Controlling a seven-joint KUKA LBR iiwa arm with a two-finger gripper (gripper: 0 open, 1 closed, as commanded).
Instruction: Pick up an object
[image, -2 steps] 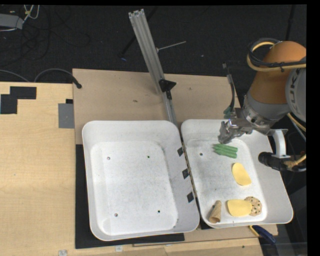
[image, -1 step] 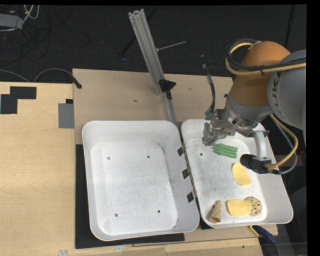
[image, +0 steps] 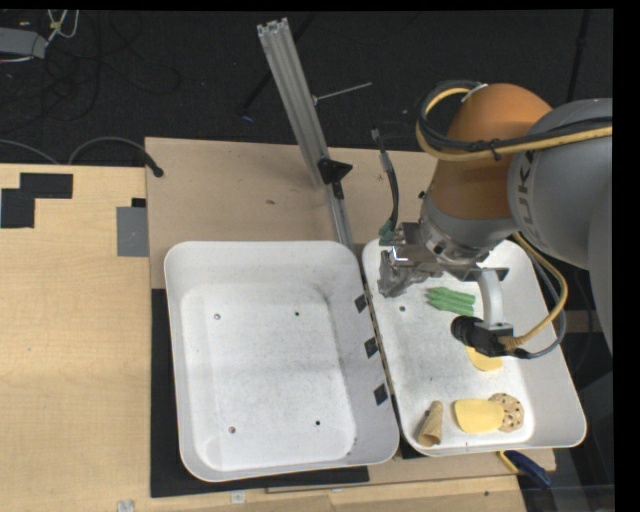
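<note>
My gripper hangs over the upper left part of the right bin, below the orange wrist band. Its metal fingers point down toward the bin floor with nothing visible between them. Just to its right lies a green bean-like piece. A yellow round piece lies further right, partly under a black cable fitting. At the bin's front sit a brown cone, a yellow slab and a speckled cookie.
The left bin lies beside the right one, joined by black clips along the shared rim. A slanted metal rail rises behind the bins. Cables loop around the wrist.
</note>
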